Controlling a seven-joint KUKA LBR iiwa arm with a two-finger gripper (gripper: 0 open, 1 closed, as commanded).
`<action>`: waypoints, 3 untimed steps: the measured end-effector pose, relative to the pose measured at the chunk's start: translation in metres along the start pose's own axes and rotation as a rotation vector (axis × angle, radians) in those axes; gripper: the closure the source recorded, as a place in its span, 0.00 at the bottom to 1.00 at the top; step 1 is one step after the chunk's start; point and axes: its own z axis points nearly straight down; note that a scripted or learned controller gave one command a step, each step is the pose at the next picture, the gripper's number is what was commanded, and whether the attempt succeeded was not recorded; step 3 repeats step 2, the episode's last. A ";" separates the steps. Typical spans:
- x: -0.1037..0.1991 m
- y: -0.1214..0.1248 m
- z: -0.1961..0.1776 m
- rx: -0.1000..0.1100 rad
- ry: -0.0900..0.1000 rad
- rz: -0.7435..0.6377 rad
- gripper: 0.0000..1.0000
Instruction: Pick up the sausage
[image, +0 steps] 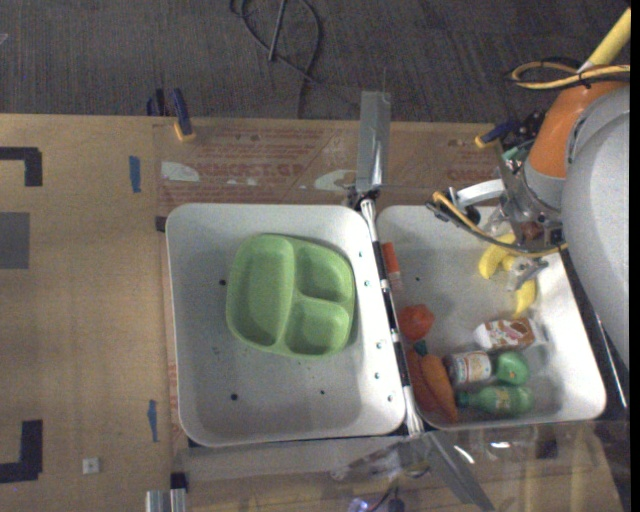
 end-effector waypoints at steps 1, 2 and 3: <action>-0.022 0.035 0.033 0.026 0.009 -0.105 0.00; -0.008 0.017 0.041 0.000 0.000 -0.001 0.00; -0.008 0.017 0.041 0.000 0.000 -0.001 0.00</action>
